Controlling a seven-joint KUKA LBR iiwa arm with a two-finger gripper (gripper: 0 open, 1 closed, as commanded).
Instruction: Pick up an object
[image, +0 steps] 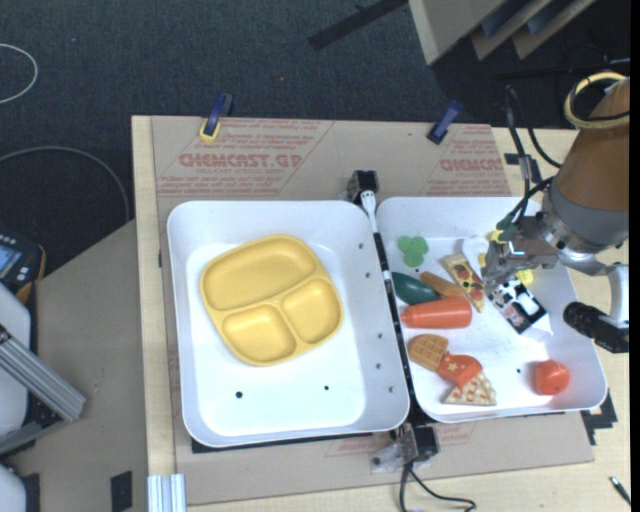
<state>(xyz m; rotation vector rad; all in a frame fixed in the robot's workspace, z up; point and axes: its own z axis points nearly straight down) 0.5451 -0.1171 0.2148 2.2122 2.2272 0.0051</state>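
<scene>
Because the grey arm's two-finger gripper (497, 262) hangs low in the right white bin (580, 395), at centre right of the frame, over crowded toy food, you risk a miss. I cannot tell its state. The small yellow patterned toy piece (462, 273) and the black-and-white block (518, 300) sit just beside it; the long orange plastic carrot (437, 314) lies lower left and could be nudged.

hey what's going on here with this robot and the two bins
A grey and orange robot arm reaches in from the right, its gripper low over the right bin, which holds toy food such as a carrot, a waffle and a tomato. The left bin holds a yellow divided tray. Nothing is visibly held yet.
</scene>
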